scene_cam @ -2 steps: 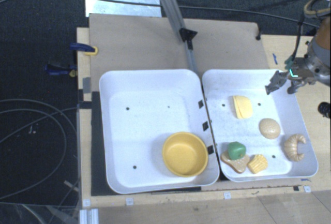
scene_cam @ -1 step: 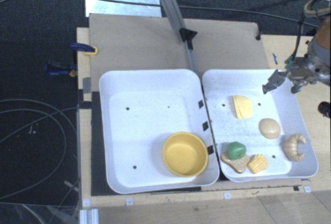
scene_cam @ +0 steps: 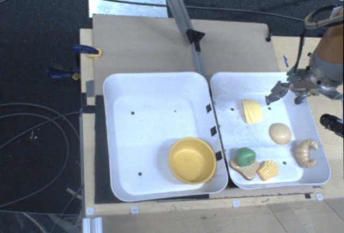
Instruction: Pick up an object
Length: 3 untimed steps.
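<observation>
At the frame's right, the claw point(scene_cam: 286, 93) hangs open and empty above the right bin point(scene_cam: 228, 119). Nothing is picked yet. Nearest, just below-left of it, lies a yellow block point(scene_cam: 251, 111); the grasp remains undone.

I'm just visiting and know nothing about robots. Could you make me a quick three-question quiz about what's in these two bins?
1. True or false: the yellow bowl sits in the left bin.
2. Which item lies nearest the gripper? A) croissant B) pale yellow block C) green piece
3. Fill in: the round beige item lies in the ___ bin.

Key: 1 true; 2 B; 3 right.
</observation>
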Each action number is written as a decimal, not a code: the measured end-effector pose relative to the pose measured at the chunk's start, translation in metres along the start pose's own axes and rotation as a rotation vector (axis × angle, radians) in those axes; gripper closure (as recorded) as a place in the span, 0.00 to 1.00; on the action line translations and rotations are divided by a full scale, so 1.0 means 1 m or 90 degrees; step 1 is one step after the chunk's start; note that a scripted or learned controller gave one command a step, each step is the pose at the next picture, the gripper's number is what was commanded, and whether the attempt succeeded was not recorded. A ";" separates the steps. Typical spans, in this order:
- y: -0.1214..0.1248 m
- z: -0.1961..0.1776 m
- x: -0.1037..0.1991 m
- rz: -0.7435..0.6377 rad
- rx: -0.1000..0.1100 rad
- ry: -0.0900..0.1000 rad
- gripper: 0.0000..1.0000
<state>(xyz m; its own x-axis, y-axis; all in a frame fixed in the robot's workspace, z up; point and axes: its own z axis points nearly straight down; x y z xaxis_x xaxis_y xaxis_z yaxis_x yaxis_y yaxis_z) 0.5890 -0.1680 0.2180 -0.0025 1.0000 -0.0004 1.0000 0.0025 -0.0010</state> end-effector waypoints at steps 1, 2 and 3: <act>0.000 0.042 -0.003 0.001 0.000 0.000 0.00; -0.003 0.087 -0.009 0.001 0.001 0.000 0.00; -0.001 0.073 -0.009 0.001 -0.004 -0.001 1.00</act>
<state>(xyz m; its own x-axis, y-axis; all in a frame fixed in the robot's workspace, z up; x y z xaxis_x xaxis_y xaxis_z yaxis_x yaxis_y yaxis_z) 0.5881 -0.1774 0.1450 -0.0009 1.0000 -0.0016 1.0000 0.0009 0.0049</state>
